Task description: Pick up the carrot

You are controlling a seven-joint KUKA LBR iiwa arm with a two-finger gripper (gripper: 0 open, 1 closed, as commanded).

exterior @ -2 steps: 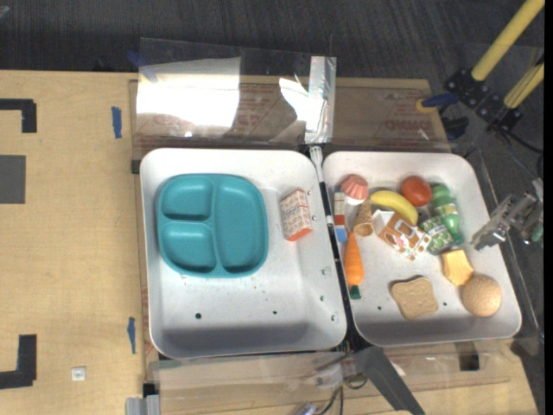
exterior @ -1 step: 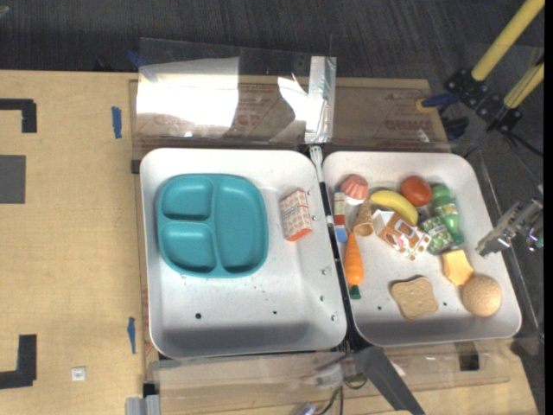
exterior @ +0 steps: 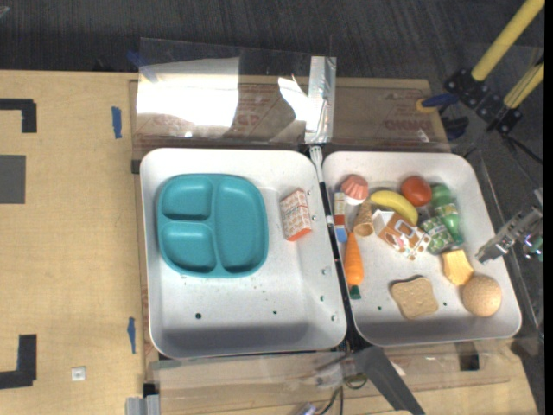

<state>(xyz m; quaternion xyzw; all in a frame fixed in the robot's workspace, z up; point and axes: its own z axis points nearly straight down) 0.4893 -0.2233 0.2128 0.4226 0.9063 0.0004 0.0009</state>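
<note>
Orange and slender, the carrot (exterior: 353, 264) lies along the left wall of the right bin (exterior: 505, 327), its green stub pointing toward the near edge. That position tight against the divider leaves little room for a finger on its left side, so a lengthwise approach looks the likelier choice. Nearer the viewer in the same bin sit a slice of toast (exterior: 414, 296) and a round bread roll (exterior: 481, 295); a yellow cheese wedge (exterior: 456, 266) lies just beyond them. Farther back cluster a banana (exterior: 393, 202), a tomato (exterior: 416, 189) and green produce (exterior: 444, 214). At the bin's right rim hovers the gripper (exterior: 501, 242), well apart from the carrot; whether it is open or closed cannot be told. Across the divider, the left bin (exterior: 259, 318) holds a teal sectioned plate (exterior: 211, 224) and a small carton (exterior: 295, 213).
</note>
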